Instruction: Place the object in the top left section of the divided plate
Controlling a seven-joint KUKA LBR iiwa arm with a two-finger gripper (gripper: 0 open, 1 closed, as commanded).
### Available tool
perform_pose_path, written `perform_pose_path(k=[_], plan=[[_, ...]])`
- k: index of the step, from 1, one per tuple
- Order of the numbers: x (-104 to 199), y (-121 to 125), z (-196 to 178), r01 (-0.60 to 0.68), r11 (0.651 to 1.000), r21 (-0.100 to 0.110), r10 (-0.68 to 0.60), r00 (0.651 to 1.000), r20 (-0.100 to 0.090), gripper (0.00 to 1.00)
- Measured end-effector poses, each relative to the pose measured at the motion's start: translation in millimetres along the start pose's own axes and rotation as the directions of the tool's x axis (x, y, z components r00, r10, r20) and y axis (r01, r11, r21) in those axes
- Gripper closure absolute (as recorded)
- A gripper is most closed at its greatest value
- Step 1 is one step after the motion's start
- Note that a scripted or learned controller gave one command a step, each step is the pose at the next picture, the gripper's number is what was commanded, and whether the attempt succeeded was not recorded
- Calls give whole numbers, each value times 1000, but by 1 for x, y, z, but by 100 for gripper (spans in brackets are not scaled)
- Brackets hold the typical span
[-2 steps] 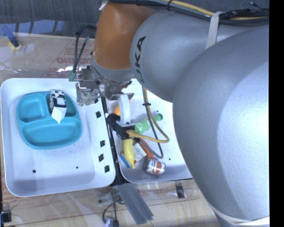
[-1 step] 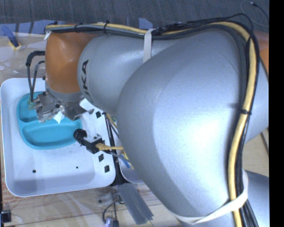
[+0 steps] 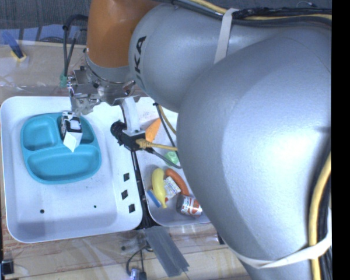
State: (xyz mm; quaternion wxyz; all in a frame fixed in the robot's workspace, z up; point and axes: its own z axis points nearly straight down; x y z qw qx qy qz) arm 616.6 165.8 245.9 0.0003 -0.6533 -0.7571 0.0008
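A blue divided plate (image 3: 57,167) lies in the left white bin (image 3: 58,220). It has two small sections at the top and one wide section below. My gripper (image 3: 70,125) reaches down from the orange-banded wrist over the plate's upper right part, near the ridge between the two small sections. A small white object (image 3: 72,142) hangs at its fingertips, gripped between them, with its lower tip close to the plate. The top left section (image 3: 37,132) lies just left of the gripper and holds nothing.
The right bin (image 3: 163,217) holds a banana (image 3: 157,184), an orange carrot-like piece (image 3: 178,180), a small can (image 3: 190,206), an orange wedge (image 3: 153,129) and a green item (image 3: 172,157). The grey arm covers most of that bin. Cables run along the divider between the bins.
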Motion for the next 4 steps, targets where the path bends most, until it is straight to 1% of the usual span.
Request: perform_pose_path(k=[1,2,3,4], plan=[[-72,30,15,134,991,-1,-134,991,0,100],[39,-71,15,203,979,2,-203,979,0,100],[-23,-145,79,323,946,4,-323,946,-2,100],[6,-5,-74,650,760,-3,-650,760,3,100]])
